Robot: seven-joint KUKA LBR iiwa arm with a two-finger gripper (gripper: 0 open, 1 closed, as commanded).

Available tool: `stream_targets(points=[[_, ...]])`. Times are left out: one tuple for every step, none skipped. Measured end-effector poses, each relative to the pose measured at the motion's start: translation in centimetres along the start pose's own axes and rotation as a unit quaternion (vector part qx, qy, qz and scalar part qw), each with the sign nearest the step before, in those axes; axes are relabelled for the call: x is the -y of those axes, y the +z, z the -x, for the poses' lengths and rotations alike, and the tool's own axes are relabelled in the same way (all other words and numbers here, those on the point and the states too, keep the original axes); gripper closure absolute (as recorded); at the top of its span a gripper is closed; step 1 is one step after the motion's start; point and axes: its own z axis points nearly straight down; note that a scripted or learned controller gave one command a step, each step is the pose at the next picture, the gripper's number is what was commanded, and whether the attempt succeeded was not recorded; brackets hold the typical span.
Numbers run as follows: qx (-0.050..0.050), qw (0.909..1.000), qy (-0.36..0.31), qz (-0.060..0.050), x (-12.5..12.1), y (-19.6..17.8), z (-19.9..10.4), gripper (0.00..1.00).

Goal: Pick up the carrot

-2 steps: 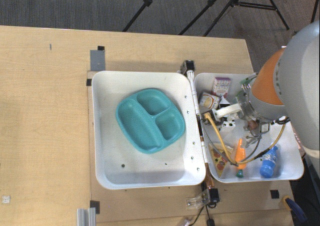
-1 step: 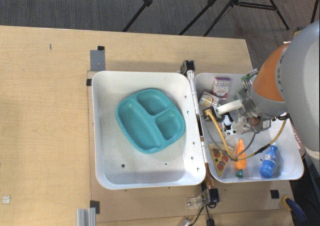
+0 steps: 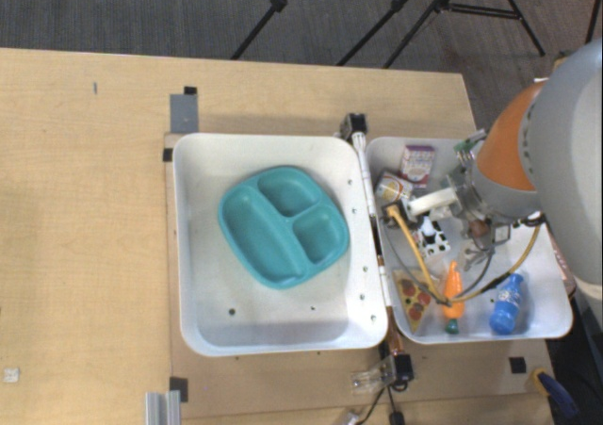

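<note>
While the carrot (image 3: 452,284) lies in the right bin (image 3: 556,319), long axis running toward you, your gripper (image 3: 471,225) hangs just beyond it; its grip state cannot be told.

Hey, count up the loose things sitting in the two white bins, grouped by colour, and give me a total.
Teal: 1, the divided plate in the left bin.
Orange: 1, the carrot.
Blue: 1, the bottle.
Yellow: 1, the banana.
Black and white: 1, the cow toy.
Purple: 1, the packet.
Pizza slice: 1.
Total: 7 that I can make out.
</note>
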Motion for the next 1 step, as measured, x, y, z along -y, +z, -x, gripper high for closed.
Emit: stream_targets(points=[[0.025, 0.9994, 0.023, -0.007, -2.44, -3.32, 5.81, 0.00]])
